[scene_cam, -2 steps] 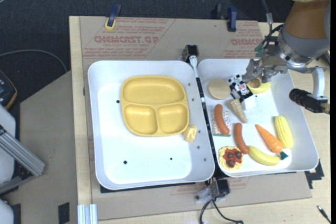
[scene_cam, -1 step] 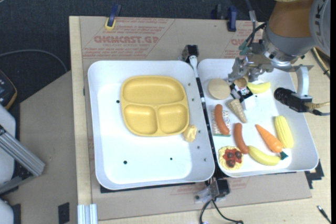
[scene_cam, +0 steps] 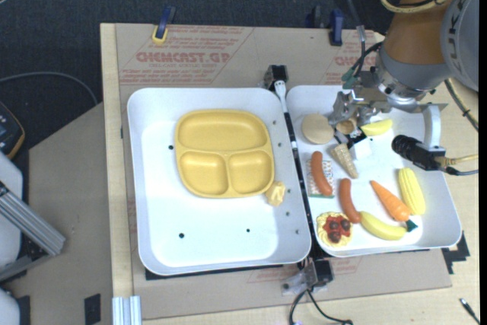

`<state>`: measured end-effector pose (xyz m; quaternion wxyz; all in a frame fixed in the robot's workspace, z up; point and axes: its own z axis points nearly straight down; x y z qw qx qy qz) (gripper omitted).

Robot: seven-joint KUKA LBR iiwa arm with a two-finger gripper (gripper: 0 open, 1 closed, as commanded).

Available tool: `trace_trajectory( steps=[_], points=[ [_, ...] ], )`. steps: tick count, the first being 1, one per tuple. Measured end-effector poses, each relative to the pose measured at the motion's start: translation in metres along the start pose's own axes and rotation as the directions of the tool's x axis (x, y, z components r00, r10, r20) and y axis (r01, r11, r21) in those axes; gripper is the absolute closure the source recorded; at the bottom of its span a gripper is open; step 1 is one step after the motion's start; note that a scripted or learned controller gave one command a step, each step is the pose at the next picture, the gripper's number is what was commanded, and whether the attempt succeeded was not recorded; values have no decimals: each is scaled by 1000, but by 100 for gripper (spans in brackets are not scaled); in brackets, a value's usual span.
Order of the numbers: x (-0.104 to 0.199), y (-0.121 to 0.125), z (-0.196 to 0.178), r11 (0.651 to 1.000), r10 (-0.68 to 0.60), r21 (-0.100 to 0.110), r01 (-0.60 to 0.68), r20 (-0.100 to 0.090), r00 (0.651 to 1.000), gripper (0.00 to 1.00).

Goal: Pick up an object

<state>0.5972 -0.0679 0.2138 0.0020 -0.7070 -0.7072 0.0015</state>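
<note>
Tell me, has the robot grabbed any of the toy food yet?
Not that I can see. The gripper is down in the right bin, above the round tan piece. The carrot, banana and sausages lie untouched. Grabbing and lifting remain.

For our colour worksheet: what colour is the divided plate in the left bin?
Yellow: the divided plate, seen in the camera view.

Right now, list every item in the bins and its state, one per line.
claw: low over the right bin, fingers unclear
yellow divided plate: flat in the left bin, compartments bare
pale food piece: beside the plate
two sausages: lying flat
carrot: lying flat
corn: lying flat
banana: lying flat
pizza: flat in a corner
round cookie: flat
</note>
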Motion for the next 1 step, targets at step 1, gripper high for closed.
trace_trajectory(
  steps=[1],
  points=[
    [-1, 6, -20, 1000, -1, -9, 1, 2, 1000, 100]
  ],
)
